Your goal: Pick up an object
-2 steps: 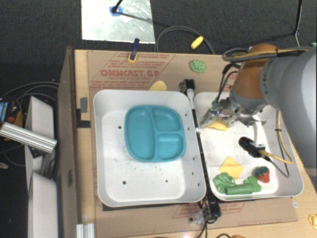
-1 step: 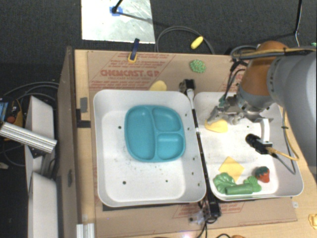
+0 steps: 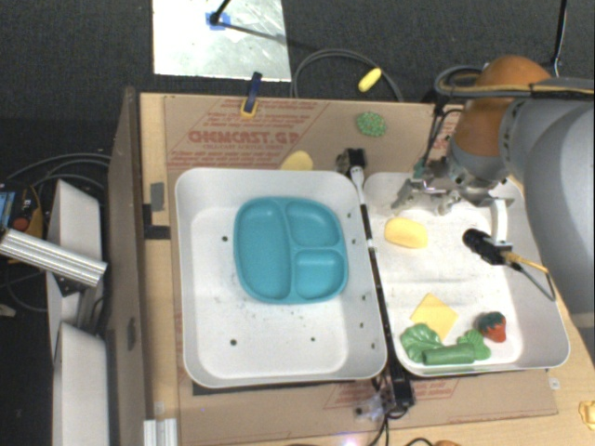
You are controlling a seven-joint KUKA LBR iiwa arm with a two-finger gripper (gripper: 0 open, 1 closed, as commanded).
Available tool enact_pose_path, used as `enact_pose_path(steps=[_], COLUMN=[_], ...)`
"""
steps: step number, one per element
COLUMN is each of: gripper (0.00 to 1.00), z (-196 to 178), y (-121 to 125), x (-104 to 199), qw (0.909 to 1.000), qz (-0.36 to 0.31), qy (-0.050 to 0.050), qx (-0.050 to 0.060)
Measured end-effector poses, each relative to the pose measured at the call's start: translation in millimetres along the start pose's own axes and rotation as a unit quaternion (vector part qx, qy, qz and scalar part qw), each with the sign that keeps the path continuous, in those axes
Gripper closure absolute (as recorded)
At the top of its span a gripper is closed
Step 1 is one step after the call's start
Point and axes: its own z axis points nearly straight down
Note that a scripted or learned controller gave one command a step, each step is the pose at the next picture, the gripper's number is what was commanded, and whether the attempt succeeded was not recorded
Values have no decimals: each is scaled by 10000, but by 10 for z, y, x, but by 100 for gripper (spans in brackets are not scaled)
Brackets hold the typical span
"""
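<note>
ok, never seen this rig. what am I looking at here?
One fixed camera looks down at a slant. The grey arm with the orange band is the robot, reaching in from the right. Its claw hangs over the far end of the right bin, just beyond a yellow lemon-like piece. Nearer the camera in that bin lie a yellow wedge, a green toy piece and a small red piece. The left bin holds a teal divided plate. I can't see anything held in the claw.
</note>
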Motion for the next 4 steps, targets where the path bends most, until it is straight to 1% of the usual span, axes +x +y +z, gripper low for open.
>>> enact_pose_path(steps=[1, 2, 3, 4], gripper=[0, 100, 0, 0], z=[11, -105, -99, 18], y=[-264, -243, -246, -533], x=[304, 290, 290, 177], qw=[10000, 10000, 10000, 10000], qz=[-4, -7, -7, 26], qy=[8, 6, 7, 1], qx=[32, 7, 11, 40])
